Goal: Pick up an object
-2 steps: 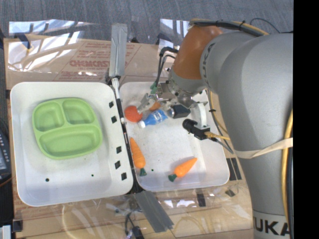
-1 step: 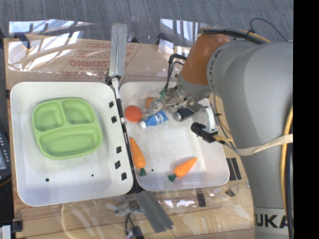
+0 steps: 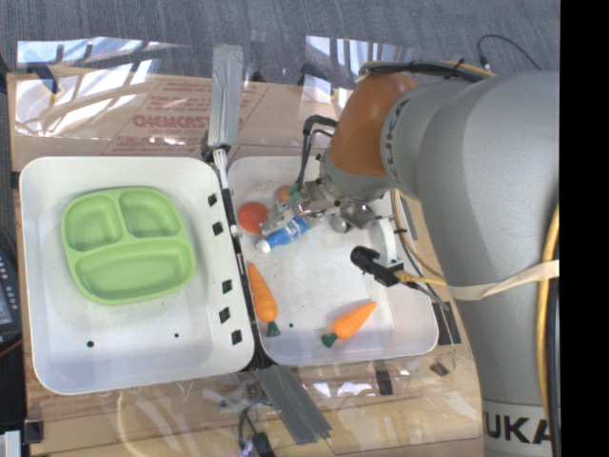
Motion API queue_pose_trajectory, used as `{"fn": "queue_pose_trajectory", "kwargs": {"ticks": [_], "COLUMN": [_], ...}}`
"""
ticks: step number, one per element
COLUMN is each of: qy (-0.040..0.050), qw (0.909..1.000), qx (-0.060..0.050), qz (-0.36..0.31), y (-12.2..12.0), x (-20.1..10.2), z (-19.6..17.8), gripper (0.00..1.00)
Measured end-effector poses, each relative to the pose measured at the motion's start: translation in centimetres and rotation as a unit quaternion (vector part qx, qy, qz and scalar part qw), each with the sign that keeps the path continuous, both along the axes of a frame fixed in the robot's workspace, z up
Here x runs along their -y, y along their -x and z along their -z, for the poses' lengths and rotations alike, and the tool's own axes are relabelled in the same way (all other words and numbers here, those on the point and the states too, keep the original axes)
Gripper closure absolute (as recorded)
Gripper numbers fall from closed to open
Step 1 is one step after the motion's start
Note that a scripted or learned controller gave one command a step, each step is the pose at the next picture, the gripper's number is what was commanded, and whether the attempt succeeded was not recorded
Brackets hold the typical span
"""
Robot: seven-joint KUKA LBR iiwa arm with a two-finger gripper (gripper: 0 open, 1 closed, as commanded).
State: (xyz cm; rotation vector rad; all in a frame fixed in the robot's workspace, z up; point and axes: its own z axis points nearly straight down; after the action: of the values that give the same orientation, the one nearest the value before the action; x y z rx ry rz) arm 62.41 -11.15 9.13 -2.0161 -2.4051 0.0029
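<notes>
The right bin [image 3: 404,336] holds a small bottle with a blue cap [image 3: 284,232], a red-orange ball [image 3: 251,217], a carrot along the left wall [image 3: 263,297] and another carrot near the front [image 3: 348,322]. A small orange piece [image 3: 284,194] lies at the back of the bin. My gripper [image 3: 309,201] hangs low over the back of this bin, right above the bottle's far end. The wrist hides the fingers.
The left bin [image 3: 38,284] carries a green divided plate [image 3: 126,244]. A black clip part [image 3: 376,267] juts from the arm's side over the right bin. The big grey arm body [image 3: 476,188] covers the bin's right edge.
</notes>
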Motion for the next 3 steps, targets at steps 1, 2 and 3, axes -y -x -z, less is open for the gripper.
{"fn": "queue_pose_trajectory", "kwargs": {"ticks": [1,2,3], "qy": [0.0003,0.0004,-0.0005], "qw": [1.0,1.0,0.9961], "qx": [-0.001,-0.001,-0.001], "qz": [-0.002,-0.002,-0.088], "y": [0.0,0.0,1.7], "x": [0.1,0.0,-1.5], "z": [-1.0,-1.0,0.1], "gripper": [1.0,0.0,0.0]}}
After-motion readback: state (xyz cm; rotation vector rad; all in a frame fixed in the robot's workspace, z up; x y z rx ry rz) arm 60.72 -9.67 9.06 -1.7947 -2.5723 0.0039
